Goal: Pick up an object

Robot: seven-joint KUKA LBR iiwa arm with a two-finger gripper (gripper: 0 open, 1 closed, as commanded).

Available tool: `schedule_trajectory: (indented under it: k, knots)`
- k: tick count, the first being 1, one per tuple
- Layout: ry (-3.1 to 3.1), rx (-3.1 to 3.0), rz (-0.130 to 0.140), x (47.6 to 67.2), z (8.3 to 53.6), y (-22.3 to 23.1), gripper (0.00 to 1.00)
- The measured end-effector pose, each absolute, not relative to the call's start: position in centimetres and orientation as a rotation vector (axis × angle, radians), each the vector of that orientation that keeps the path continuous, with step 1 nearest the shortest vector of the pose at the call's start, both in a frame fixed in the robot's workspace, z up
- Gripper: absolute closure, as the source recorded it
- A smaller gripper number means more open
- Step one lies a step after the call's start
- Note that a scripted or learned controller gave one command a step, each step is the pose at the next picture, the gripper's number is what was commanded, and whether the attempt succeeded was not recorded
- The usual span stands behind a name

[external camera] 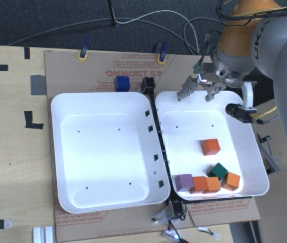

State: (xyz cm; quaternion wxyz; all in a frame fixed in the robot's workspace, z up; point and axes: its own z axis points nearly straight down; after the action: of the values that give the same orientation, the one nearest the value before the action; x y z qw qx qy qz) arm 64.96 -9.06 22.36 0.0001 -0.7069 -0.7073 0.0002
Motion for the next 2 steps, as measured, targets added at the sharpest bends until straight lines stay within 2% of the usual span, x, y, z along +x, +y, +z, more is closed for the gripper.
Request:
schedule_trajectory:
  k: [1,2]
  knots:
    - [-2.213,-2.227,0.005,56.8,20.1,-14.8,0.00]
    - [-2.225,-2.222,-0.003,53.8,10.4,-15.7,0.00]
